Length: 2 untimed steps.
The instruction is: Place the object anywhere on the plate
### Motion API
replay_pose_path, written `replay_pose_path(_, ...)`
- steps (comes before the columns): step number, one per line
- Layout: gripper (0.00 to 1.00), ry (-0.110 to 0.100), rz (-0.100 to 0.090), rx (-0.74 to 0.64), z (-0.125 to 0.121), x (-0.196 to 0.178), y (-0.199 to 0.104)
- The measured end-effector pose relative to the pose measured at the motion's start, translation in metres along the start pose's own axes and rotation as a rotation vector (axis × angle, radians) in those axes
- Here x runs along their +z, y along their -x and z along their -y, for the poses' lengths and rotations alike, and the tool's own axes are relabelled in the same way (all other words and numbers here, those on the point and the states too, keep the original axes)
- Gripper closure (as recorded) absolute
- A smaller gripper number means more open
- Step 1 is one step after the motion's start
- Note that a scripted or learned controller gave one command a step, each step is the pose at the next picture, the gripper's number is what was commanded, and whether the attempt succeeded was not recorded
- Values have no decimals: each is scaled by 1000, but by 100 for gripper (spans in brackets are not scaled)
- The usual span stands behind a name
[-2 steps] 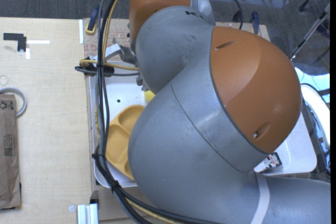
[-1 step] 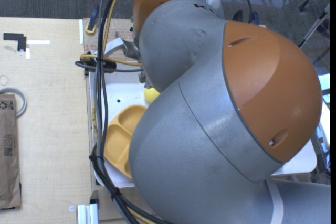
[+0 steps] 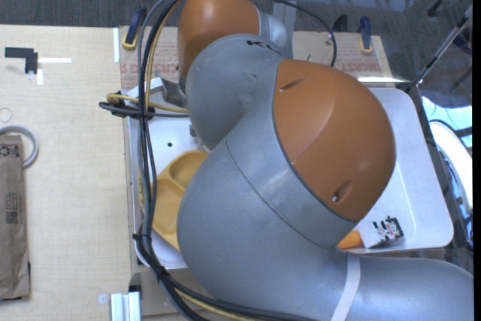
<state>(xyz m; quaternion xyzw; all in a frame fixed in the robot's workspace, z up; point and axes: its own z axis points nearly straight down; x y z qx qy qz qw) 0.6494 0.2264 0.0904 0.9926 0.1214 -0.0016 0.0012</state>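
A small orange object (image 3: 349,240) peeks out from under the arm (image 3: 255,237), well to the right of the plate (image 3: 174,188). It lies on the white floor of the right bin (image 3: 425,184), close to that bin's near rim. Only a wedge of it shows, so I cannot tell its shape. A white tag (image 3: 387,229) with black print sits just beside it, on the side away from the plate.

The plate is yellow with raised dividers and rests in the left bin (image 3: 161,135). Its left part shows; the arm covers the rest.

The arm crosses above the plate, a grey bulk with one orange cap (image 3: 331,135) to the plate's right and another (image 3: 218,19) beyond the plate. Black cables (image 3: 145,86) loop from the far cap down past the plate's left edge.

Left of the plate spreads the pale wooden surface (image 3: 68,162), bearing a brown paper bag (image 3: 13,214) at its far left edge. Beyond the plate, two blue clamps (image 3: 135,26) grip a cardboard strip behind the bins.
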Motion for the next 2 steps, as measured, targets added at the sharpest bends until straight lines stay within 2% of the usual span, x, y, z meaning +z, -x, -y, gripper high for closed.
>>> replay_pose_path(1,0,6,-16,-2,-1,-2,-3)
replay_pose_path(2,0,-1,-2,-7,0,-110,-2)
